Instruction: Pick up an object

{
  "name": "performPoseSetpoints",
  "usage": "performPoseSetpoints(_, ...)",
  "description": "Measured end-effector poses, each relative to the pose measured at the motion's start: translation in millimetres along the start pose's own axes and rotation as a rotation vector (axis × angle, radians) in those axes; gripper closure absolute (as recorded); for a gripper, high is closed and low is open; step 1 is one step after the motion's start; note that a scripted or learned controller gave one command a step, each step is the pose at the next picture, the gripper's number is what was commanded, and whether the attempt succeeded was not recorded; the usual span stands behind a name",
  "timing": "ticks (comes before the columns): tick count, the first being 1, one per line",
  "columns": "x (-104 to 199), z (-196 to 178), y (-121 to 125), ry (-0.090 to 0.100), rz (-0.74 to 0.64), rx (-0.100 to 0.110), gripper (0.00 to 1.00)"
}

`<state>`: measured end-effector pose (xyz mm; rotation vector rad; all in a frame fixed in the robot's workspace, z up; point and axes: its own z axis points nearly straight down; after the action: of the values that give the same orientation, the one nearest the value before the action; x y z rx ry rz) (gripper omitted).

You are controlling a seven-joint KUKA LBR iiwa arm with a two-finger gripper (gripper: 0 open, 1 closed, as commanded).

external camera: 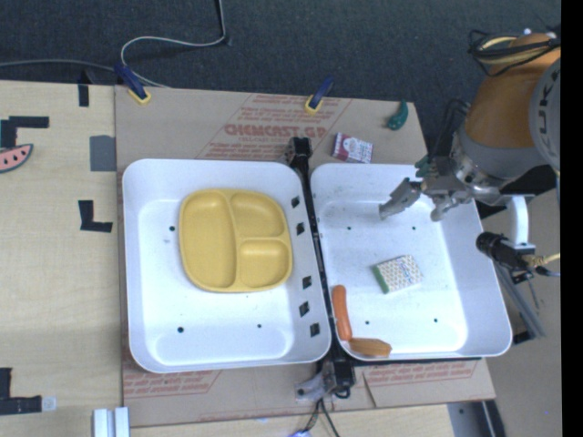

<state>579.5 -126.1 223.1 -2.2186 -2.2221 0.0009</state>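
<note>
Sausages lie nearest, against the right bin's front-left wall. Sponge sits mid-bin, flat and free on all sides, so easiest. My fingers, spread wide and empty, hover above the bin's rear.

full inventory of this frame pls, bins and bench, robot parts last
white bins: 2, white, side by side on the bench
divided plate: 1, yellow, left bin
sponge: 1, green with pale patterned top, middle of right bin
hot dog: 1, orange, right bin near its left wall
bread roll: 1, tan-orange, right bin front edge
small packet: 1, red and white, on cardboard behind right bin
clamps: 2, blue and yellow, cardboard's far edge
cardboard sheet: 1, brown, under bins
gripper: 1, grey, jaws open above right bin's far part, holding nothing
</note>
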Motion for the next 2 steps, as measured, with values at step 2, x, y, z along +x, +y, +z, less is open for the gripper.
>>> performPoseSetpoints(2,-12,137,40,-0.002,0.0,-0.007,0.0)
